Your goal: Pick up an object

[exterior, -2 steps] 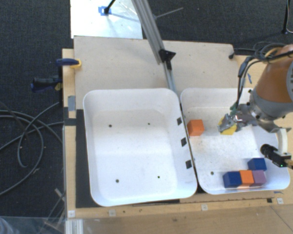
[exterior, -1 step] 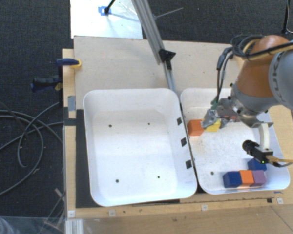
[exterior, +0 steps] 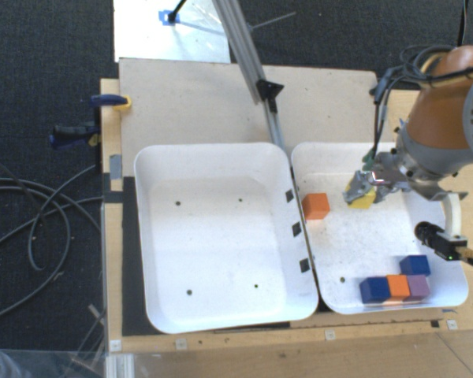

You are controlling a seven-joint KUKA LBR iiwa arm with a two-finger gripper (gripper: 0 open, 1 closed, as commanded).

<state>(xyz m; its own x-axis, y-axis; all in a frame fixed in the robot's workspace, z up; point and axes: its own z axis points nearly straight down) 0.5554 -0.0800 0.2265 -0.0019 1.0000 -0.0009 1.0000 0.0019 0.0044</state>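
A pale wooden bench (exterior: 197, 105) is seen from above at a slant, set on dark carpet with loose black cables (exterior: 31, 219) lying to its left. Two shallow white plastic bins sit side by side on the bench. The larger-looking left bin (exterior: 154, 168) shows a bare white floor with a few small dark dots. The right bin (exterior: 319, 160) holds all the loose objects.

A grey robot arm with an orange band above the wrist (exterior: 449, 109) reaches in from the right, over the far right part of the right bin. Its two-finger gripper (exterior: 360, 189) hangs low over the middle of that bin, toward the far side. A small yellow object (exterior: 365, 201) sits right at the fingertips, partly covered by them. It is not possible to tell whether the fingers are open or closed, or whether they grip it.

An orange cube (exterior: 316, 205) rests just left of the yellow object, near the bin's left wall. At the near right corner lies a tight cluster: a dark blue block (exterior: 374, 290), an orange block (exterior: 398, 287) touching it, a purple block (exterior: 417, 287) beside that, and another blue block (exterior: 415, 265) just behind.

A grey metal pole (exterior: 240, 34) slants across the far side of the bench. A blue and yellow clamp (exterior: 110, 101) grips the bench's left edge.
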